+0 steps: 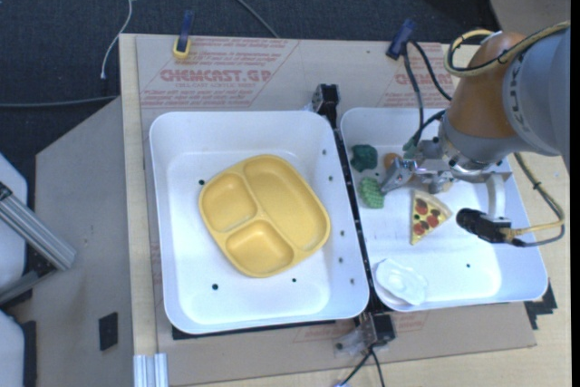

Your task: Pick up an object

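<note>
camera view: pincer (pixel 415 176) is being held low over the right bin (pixel 471 276); open or closed cannot be told. pizza slice (pixel 427 217) is lying just nearward of it, long axis pointing toward the near rim.

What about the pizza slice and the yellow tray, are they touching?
Apart. Camera view: pizza slice in the right bin, yellow tray in the left bin.

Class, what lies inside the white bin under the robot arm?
A pizza slice, a dark green piece, a light green piece and a white thing lie in the bin. The arm covers its far corner, so anything beneath is hidden.
</note>
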`<action>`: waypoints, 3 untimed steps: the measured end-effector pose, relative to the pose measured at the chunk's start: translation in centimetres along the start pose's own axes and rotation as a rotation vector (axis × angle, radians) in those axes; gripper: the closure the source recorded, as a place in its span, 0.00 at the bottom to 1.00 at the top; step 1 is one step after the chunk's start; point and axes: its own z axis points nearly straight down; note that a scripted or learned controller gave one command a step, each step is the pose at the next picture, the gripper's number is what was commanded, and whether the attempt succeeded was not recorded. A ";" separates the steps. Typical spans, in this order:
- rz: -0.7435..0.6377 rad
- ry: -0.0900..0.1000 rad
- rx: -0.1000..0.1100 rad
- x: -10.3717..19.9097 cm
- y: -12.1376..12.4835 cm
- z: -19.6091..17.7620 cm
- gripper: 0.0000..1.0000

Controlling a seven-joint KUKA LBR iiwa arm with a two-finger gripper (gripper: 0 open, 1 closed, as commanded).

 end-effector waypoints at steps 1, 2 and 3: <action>0.000 0.000 -0.007 0.0 0.2 -1.5 1.00; -0.001 -0.004 -0.014 -0.4 1.3 -7.0 1.00; -0.002 -0.004 -0.015 -0.4 1.8 -13.5 1.00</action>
